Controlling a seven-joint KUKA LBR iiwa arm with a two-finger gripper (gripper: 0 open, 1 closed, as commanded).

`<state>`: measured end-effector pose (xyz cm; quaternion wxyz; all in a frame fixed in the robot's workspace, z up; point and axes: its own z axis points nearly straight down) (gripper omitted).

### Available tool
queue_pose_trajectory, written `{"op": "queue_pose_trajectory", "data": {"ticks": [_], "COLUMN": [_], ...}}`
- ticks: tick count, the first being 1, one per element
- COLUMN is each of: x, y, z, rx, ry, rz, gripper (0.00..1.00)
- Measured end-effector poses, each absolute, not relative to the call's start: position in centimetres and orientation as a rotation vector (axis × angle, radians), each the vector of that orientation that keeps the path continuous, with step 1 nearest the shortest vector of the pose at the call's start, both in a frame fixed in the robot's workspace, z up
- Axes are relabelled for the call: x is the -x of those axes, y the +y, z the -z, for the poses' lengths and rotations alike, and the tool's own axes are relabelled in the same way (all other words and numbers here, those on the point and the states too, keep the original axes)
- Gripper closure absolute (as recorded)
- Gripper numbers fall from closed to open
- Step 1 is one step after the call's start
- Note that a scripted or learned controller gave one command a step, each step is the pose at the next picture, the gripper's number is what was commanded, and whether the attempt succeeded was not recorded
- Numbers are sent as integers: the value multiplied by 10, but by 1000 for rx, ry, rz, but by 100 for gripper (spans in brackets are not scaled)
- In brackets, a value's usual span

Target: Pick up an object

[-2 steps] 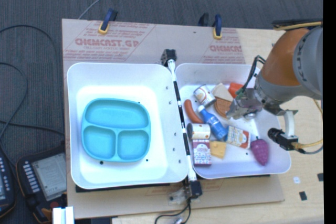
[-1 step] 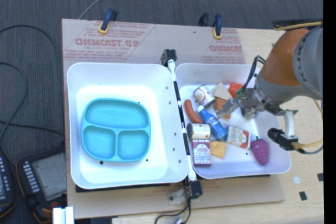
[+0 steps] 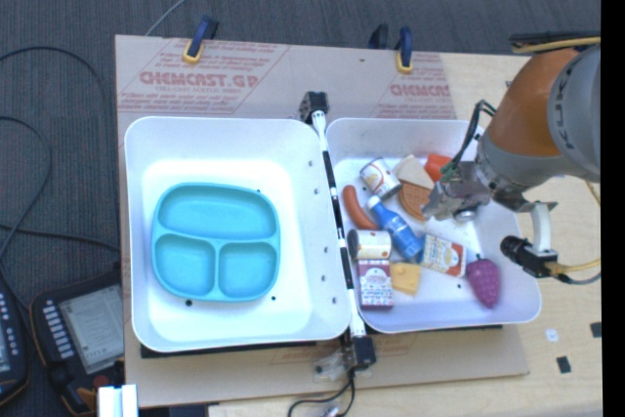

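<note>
- The jaws [image 3: 451, 200] hang low over the right bin's [image 3: 527, 308] upper middle, above a round brown cookie-like piece [image 3: 415, 200]; whether they are open or closed, I cannot tell.
- Just beside them lie a pale wedge [image 3: 414, 173], an orange-red piece [image 3: 437, 165] and a small round tin [image 3: 374, 177].
- Further down the right bin: a blue bottle [image 3: 397, 229], a red sausage [image 3: 356, 208], a small printed carton [image 3: 373, 272], a yellow cheese wedge [image 3: 406, 278], a printed packet [image 3: 441, 255] and a knobbly purple grape bunch [image 3: 483, 280].
- The grey arm [image 3: 532, 146] with its orange band enters from the right, bent down toward the bin.
- The left bin [image 3: 146, 151], smooth white plastic, holds a light blue three-compartment plate [image 3: 217, 241].
- Both bins rest on a cardboard-covered worktop [image 3: 195, 78].
</note>
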<state>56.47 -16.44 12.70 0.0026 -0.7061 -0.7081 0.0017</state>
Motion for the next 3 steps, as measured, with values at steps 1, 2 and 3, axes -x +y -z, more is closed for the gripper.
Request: {"op": "queue_pose_trajectory", "data": {"ticks": [1, 2, 3], "x": [-565, -522, -523], "y": [-164, -151, -151], "z": [-127, -88, -98], "rx": [2215, 2231, 2229], "ry": [-2221, -2230, -2230], "rz": [-5, 7, 9], "gripper": [0, 0, 100]}}
